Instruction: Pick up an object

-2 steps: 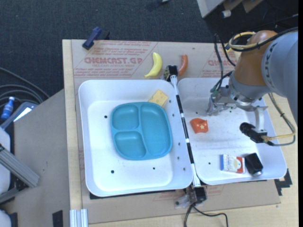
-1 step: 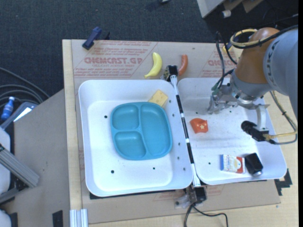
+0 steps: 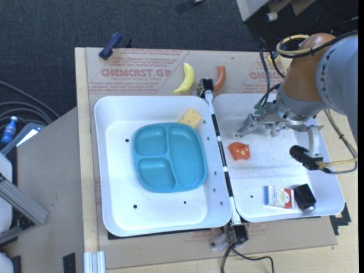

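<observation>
Fingers [image 3: 243,131] hard to read from here, cannot tell if spread or pressed together; nothing visibly between them; gripper [image 3: 250,127] low over right bin [image 3: 330,181], near back-left part; red object [image 3: 239,151] lies just in front of gripper, apart from it; small carton [image 3: 278,197] and black block [image 3: 305,197] side by side near front wall, well apart from gripper; left bin [image 3: 114,203] holds blue divided plate [image 3: 169,156] with yellow wedge [image 3: 190,118] at its back edge; banana [image 3: 185,78] and orange sausage-like piece [image 3: 219,77] on bench behind bins; grey arm [image 3: 335,78] overhangs right bin's back corner.
</observation>
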`<state>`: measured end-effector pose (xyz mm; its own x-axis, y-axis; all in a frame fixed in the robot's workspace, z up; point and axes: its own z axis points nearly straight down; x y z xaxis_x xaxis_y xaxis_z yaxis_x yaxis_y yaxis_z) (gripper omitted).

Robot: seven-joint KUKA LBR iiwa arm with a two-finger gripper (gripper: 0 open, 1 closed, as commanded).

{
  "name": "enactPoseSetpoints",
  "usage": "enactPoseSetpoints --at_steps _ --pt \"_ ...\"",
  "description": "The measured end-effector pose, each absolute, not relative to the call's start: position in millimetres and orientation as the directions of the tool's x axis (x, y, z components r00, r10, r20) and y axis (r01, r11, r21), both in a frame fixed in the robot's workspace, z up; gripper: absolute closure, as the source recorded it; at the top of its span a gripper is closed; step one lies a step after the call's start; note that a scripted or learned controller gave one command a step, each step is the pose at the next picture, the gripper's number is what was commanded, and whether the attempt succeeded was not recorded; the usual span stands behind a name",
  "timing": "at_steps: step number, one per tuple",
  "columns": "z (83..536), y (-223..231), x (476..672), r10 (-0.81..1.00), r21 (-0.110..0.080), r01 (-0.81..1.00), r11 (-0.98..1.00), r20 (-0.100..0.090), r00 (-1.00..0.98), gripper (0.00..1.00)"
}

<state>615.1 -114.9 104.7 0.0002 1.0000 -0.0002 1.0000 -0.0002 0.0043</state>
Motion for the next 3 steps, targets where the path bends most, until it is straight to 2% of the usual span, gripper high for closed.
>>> enactPoseSetpoints --at_steps 1,2,3 --pt "84 -93 551.9 1.000 -0.003 1.000 -0.001 0.001 0.001 0.00" --pt "94 -93 552.5 1.000 -0.001 1.000 -0.001 0.001 0.001 1.00" --pt "94 -93 552.4 1.000 -0.001 1.000 -0.001 0.001 0.001 0.00"
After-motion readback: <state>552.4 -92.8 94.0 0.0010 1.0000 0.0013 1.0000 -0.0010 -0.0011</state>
